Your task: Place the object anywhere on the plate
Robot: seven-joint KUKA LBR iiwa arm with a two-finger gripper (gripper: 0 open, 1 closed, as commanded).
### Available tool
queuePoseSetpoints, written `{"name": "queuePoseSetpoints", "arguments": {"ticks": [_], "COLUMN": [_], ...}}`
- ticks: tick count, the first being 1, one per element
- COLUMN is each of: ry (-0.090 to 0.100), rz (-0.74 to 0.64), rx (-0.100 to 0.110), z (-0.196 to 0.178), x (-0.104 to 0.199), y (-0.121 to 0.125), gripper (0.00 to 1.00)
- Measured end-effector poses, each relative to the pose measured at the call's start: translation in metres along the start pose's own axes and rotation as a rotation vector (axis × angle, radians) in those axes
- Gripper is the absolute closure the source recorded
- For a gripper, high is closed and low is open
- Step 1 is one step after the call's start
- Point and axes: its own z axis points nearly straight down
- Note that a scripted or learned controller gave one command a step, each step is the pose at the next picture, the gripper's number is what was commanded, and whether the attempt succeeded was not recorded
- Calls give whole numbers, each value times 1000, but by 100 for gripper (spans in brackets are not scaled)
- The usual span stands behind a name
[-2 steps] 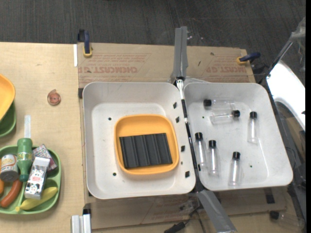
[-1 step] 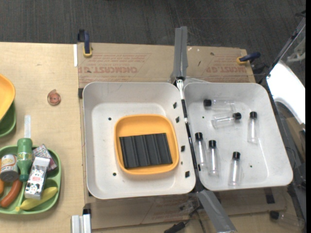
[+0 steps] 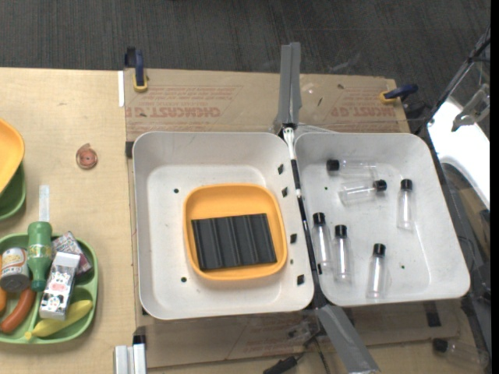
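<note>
Dark grey carpet runs across the top of my overhead feed, and below it a pale wooden worktop carries a sheet of brown cardboard held by a clamp at its far left corner and another clamp at its far right. Two shallow white bins sit side by side on the cardboard, their inner walls touching. The left bin holds an orange plate with rounded corners, roughly centred, and a dark grey ribbed slab lies flat on it, covering most of its floor. The right bin holds six clear vials with black caps, all lying on the bin floor and apart from the plate. One vial and a second vial lie crosswise near the far wall. A third vial is to their right. Three more lie lengthwise nearer me: a fourth vial close beside the left wall, a fifth vial just right of it, and a sixth vial further right. I cannot tell whether the tool is spread or pressed together, or what it touches. On the worktop's left, a green dish holds toy food, an orange bowl meets the edge, and a small pink disc lies alone.
</note>
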Motion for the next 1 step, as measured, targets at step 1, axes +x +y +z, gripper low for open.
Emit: {"name": "queuePoseSetpoints", "arguments": {"ticks": [1], "ry": [0], "rz": [-382], "rx": [0], "z": [-4], "x": [22], "y": [22], "gripper": [0]}}
